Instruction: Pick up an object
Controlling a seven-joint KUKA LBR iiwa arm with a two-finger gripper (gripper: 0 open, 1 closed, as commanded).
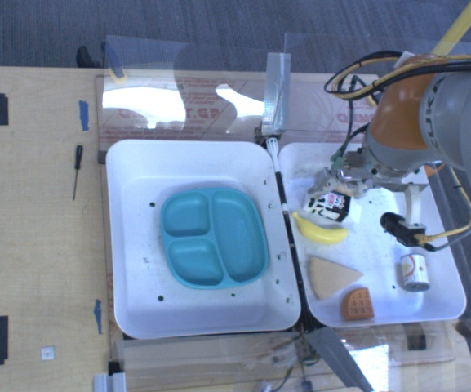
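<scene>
One gripper [341, 188], upper right of frame, hangs over a black-and-white object [330, 206] beside a banana [321, 230]; finger state indiscernible.

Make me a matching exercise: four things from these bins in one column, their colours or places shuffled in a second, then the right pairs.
Things:
1. divided plate
2. banana
3. small can
4. waffle

Descriptions:
A. yellow, close to the divider between the bins
B. orange-brown, at the near edge of the right bin
C. teal, in the left bin
D. silvery, on the right side of the right bin

Pairs: 1-C, 2-A, 3-D, 4-B
</scene>
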